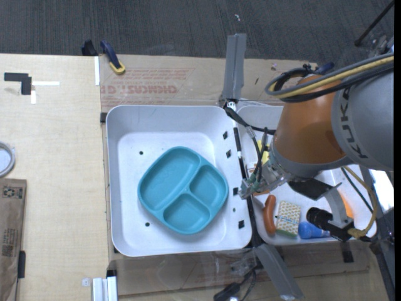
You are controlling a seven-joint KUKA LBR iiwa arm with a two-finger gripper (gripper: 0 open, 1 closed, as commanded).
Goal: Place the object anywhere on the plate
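While the arm covers much of the right bin, the gripper sits at the divider; its finger state cannot be determined. One blue three-compartment plate lies in the left bin. One orange object, apparently sausage-shaped, lies in the right bin beside one patterned sponge.

Just right of the pincer lie an orange sausage-shaped toy, a patterned sponge and a blue piece.

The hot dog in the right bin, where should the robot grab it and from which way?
Grip the hot dog at its middle, coming straight down, jaws closing across its narrow width. It lies flat and long, running toward and away from the camera, near the bin wall, with a sponge close on its right.
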